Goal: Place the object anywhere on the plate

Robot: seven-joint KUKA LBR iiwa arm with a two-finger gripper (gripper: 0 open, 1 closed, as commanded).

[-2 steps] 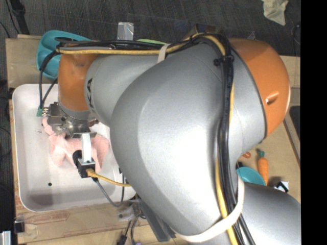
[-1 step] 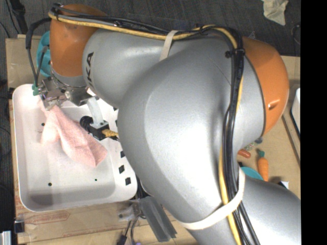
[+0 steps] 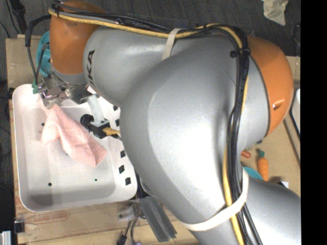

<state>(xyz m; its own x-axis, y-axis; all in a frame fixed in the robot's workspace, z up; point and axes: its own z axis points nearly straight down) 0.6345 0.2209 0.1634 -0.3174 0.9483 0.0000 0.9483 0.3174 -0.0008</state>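
Dark carpet lies beyond the counter [image 3: 15, 50], with a crumpled white rag [image 3: 272, 6] on it far from the left bin [image 3: 30, 188]. Inside that bin, a pink cloth [image 3: 71, 137] hangs and drapes from just under the claw [image 3: 51, 97], which sits at the bin's upper corner; the cloth's top appears pinched there, its lower end resting on the bin floor. A teal plate edge [image 3: 43, 52] peeks just above the bin. Judging from this, the placing remains undone. An orange carrot toy [image 3: 262, 167] lies well right of the bin.
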